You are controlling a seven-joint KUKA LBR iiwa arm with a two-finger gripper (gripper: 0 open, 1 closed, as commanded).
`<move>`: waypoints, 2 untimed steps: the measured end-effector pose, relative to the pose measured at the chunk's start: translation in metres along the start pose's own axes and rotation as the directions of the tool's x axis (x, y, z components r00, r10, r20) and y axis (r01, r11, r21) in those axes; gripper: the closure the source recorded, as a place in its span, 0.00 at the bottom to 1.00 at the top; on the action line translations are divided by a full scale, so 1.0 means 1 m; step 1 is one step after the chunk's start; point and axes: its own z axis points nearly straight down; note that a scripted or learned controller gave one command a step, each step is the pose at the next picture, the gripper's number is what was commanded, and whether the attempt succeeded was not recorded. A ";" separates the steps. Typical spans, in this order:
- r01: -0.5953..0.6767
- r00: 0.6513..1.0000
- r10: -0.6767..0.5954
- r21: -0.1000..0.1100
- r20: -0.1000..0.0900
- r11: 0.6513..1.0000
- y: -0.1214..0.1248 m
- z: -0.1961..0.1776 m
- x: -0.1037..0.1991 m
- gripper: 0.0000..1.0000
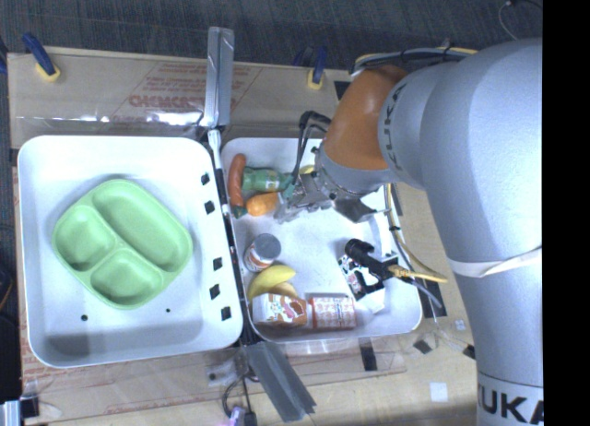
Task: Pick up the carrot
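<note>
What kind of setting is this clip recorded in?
Probably a robotics lab bench for pick trials: two white bins clamped to a board, toy food such as a carrot and banana, and a green divided tray.

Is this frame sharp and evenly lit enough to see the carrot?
Camera view: soft focus overall, light even, white bins mildly bright without blown glare; the carrot reads as an orange blur beside the gripper; the arm hides the right bin's far corner.

Arm [479, 147] was smooth grey w/ orange band [361, 120] nr wrist; black cable, white "UKA" lettering at base.
</note>
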 end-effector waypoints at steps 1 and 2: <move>0.000 1.000 0.000 0.000 0.000 1.000 0.000 0.000 0.000 0.00; 0.230 0.973 -0.230 -0.004 -0.001 0.973 0.044 0.018 -0.007 0.00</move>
